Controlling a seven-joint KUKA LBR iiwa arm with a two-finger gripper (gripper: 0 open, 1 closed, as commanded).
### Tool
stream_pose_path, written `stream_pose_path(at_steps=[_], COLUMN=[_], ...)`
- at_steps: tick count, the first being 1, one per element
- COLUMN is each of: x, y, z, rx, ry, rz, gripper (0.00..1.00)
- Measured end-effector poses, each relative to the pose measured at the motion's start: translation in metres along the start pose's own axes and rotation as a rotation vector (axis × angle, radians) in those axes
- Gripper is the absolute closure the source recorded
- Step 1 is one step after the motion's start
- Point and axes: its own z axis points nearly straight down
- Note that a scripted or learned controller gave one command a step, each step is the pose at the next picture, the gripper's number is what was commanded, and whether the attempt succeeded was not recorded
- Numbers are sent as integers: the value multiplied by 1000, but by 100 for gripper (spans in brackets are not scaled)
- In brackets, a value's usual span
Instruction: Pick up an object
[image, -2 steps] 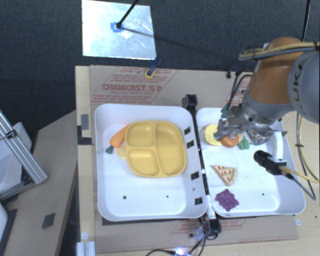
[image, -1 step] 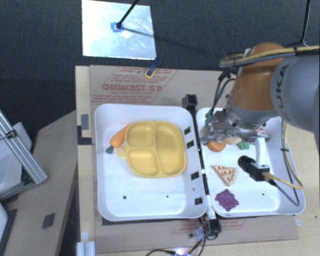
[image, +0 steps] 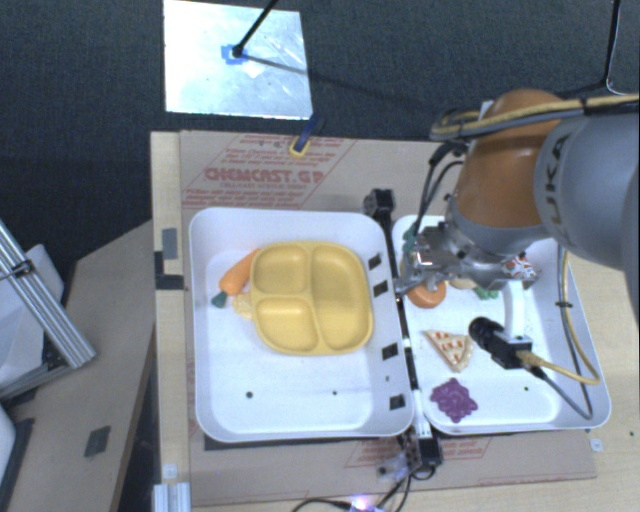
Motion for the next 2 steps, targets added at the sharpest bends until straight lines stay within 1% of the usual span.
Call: stream_pose_path(at_steps=[1, 2], x=[-9, -6], y=[-3, 3], z=[-7, -6], rx=[-3, -3], ry=[-1, 0], rz=[5, 2], gripper=[100, 100])
